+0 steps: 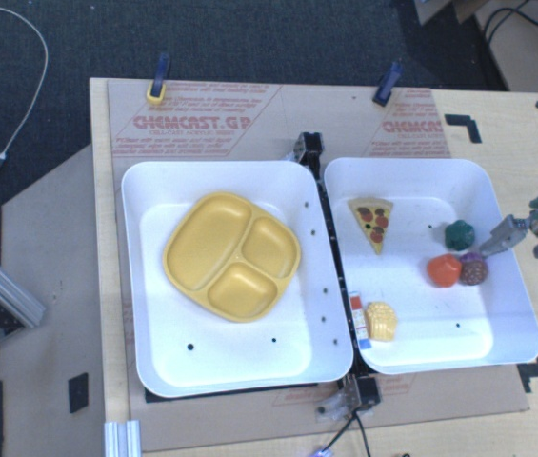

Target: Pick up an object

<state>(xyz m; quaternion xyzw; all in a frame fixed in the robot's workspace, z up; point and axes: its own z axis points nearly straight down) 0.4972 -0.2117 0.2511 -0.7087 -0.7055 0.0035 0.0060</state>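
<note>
I'm looking down on two shallow white plastic bins sitting side by side on a tan cardboard-covered surface (pixel 249 112). The left white bin (pixel 154 350) is holding a yellow three-compartment plastic plate (pixel 232 255), lying flat and a bit left of the bin's middle. The right white bin (pixel 411 346) is holding the small toys. A triangular toy pizza slice (pixel 373 223) with red dots is lying in the upper left part. A yellow toy corn piece (pixel 380 321) is lying low on the left, just beside the divider wall. A round dark green toy (pixel 459 235) is sitting toward the right wall. Below it, a red-orange round toy (pixel 445 270) and a dark purple round toy (pixel 475 271) are touching each other.

My grey metal gripper (pixel 493 244) is coming in from the right edge, over the right bin's right rim. One thin grey finger is pointing down-left, its tip sitting just beside the purple toy and the green toy. I'm not seeing anything between the fingers. Whether they are spread or pressed together I cannot tell; the gripper is small and partly cropped here, possibly with a second finger hidden.

Two blue clamps (pixel 388 82) are gripping the far edge of the surface. A black bracket (pixel 308 147) is sitting between the bins at the far end.
</note>
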